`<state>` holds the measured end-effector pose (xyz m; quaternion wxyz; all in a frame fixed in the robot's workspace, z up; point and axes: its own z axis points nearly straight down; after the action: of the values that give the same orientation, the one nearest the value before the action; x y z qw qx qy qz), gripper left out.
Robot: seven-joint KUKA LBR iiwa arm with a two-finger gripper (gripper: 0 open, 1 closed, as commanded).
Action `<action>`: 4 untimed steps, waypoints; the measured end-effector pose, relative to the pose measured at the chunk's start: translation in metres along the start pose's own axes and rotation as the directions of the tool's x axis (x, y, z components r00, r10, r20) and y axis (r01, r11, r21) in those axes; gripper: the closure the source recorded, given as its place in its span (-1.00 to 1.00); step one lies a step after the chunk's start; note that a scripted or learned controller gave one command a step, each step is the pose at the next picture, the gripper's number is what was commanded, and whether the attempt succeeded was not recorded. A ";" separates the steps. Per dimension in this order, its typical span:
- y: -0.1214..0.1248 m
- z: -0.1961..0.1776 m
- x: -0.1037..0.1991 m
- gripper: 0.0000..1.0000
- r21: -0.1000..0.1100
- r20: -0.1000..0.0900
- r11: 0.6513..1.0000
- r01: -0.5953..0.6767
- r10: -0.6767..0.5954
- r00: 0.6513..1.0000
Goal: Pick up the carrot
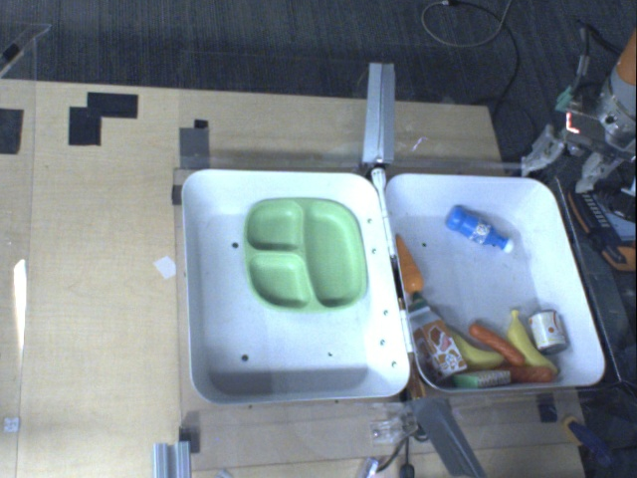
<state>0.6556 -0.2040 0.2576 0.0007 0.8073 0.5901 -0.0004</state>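
The carrot (406, 263) is a slim orange piece with a greenish end, lying lengthwise against the left wall of the right bin (557, 217). My gripper (568, 161) hangs at the far right, above the right bin's back right corner, well away from the carrot. Its fingers are spread apart and hold nothing. The grey arm with its orange band rises behind it at the view's right edge.
The right bin also holds a blue bottle (479, 228) near the back. A brown packet (439, 347), a yellow banana (520, 337), other orange pieces (490, 338) and a silver can (546, 331) crowd its front. A green divided plate (304, 252) sits in the left bin (214, 297).
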 end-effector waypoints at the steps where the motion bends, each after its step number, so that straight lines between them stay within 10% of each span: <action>1: -0.014 0.028 0.091 -1.00 0.003 0.000 0.963 -0.270 0.270 0.963; 2: -0.008 0.144 0.075 -1.00 -0.003 0.000 0.938 -0.347 0.347 0.938; 3: -0.006 0.136 0.078 1.00 -0.003 -0.001 0.942 -0.337 0.337 0.942; 4: -0.027 0.018 0.040 1.00 0.000 -0.001 0.979 -0.203 0.203 0.979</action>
<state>0.6419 -0.1580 0.2391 0.0005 0.8633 0.5047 0.0003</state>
